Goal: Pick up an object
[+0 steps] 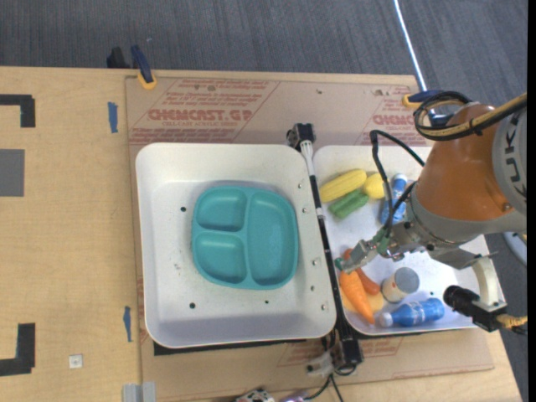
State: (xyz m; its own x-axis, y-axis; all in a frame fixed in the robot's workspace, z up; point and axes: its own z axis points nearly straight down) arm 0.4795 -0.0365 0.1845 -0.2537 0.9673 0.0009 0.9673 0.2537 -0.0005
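Gripper (356, 256), low in the right bin (435, 327), points toward the divider between the bins; I cannot tell its state, because the arm (456, 182) covers much of it. Just below it lies the orange carrot (358, 293), the nearest thing to take. It looks like a light, stiff plastic toy, smooth and a little slippery, so I judge the thick middle the best place to hold. Near it are a blue bottle (416, 313), a yellow corn (342, 184) and a green vegetable (349, 203). A teal divided plate (245, 234) lies in the left bin (159, 224).
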